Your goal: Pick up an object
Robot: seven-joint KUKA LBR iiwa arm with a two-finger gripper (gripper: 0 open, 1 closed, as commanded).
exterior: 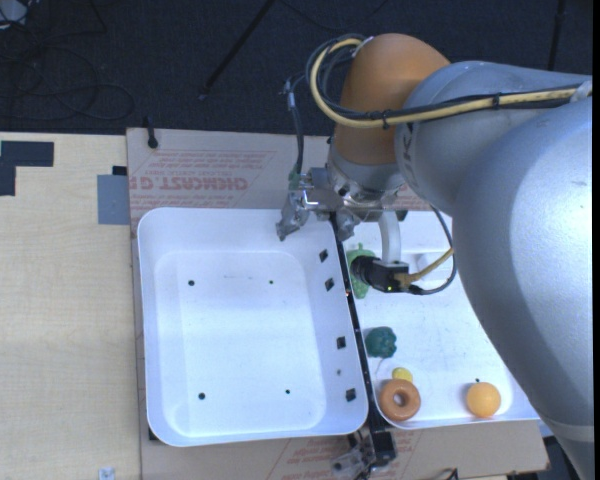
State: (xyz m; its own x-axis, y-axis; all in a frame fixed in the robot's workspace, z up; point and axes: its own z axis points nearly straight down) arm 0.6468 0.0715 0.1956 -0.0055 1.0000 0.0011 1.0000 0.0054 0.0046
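Note:
My gripper [317,226] hangs over the back end of the divider between the two white bins, below the arm's orange band. It is open, one finger over the left bin [240,408] and the other over the right bin [435,348], with nothing between them. Just in front of it in the right bin lies a bright green object [359,268], partly hidden by a black cable part. Further forward sit a dark green object [381,342], a small yellow piece [402,375], a brown ring-shaped donut [399,400] and an orange ball [483,399].
The grey arm covers the right bin's back and right side. A black divider strip [342,313] runs between the bins. Cardboard [210,168] lies behind the bins, with a wooden bench [50,318] to the left.

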